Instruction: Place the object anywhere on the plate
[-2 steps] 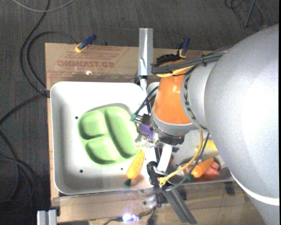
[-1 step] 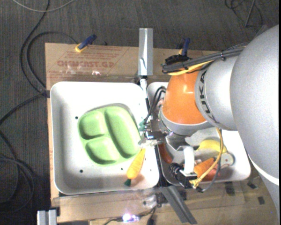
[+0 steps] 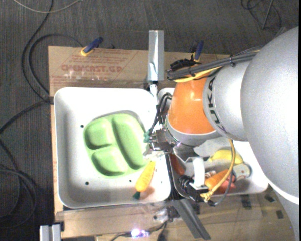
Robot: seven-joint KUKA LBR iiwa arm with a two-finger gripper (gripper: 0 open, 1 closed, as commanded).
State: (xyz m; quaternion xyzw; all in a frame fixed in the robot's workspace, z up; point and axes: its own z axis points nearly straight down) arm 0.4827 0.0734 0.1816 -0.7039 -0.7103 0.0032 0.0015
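Beside green divided plate point(image 3: 115, 144) in left bin point(image 3: 70, 104): toy carrot point(image 3: 145, 177) off plate, near gripper point(image 3: 153, 142). Gripper state: cannot tell. Risk: carrot slides along bin floor, misses plate.

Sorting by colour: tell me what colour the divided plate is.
Light green; the plate shows in the camera view, in the left bin.

Two white bins are set side by side on a brown bench point(image 3: 90, 67).

The left bin point(image 3: 70, 134) is seen whole; the right bin point(image 3: 256, 185) is largely covered by the arm. Clamps, one blue and yellow point(image 3: 92, 46) and one blue point(image 3: 198, 48), are fixed at the far edge. Dark carpet point(image 3: 20, 134) and cables point(image 3: 25, 49) surround the bench.
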